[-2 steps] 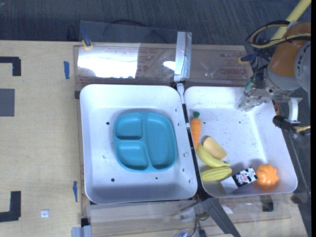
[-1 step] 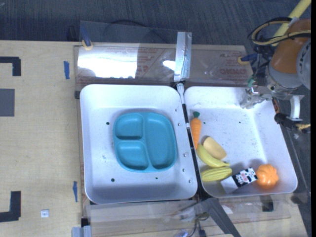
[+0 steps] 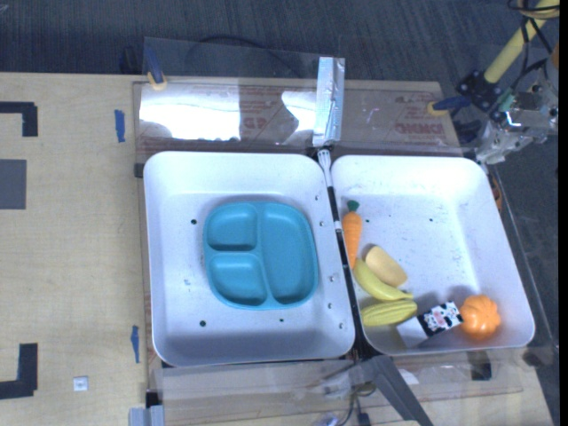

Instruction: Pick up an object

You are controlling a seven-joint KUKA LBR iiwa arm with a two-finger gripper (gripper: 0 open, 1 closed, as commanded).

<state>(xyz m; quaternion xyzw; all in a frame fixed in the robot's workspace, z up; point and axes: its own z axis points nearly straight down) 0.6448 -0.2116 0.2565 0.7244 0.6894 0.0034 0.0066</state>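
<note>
Toys crowd the lower left corner of the right bin [image 3: 461,185], likely slid there against its sloped wall: a carrot [image 3: 352,235] lying lengthwise along the divider, a pale yellow wedge [image 3: 387,265], a banana [image 3: 376,284] curved beneath it, a ridged yellow-green piece [image 3: 388,312], a small black-and-white block [image 3: 440,319] and a round orange fruit [image 3: 481,317] touching it. All look like smooth moulded plastic, rounded and hard to pinch; the carrot stands a little apart from the rest and seems the easiest pick. The left bin [image 3: 169,238] holds a turquoise divided plate [image 3: 261,253], glossy, with three shallow compartments, lying flat at centre. The arm's end [image 3: 510,127] sits above the right bin's far right corner, well apart from the toys, amid cables. Whether the jaws are released or clenched I cannot tell. Clear sheeting covers the counter [image 3: 71,238] behind the bins.
</note>
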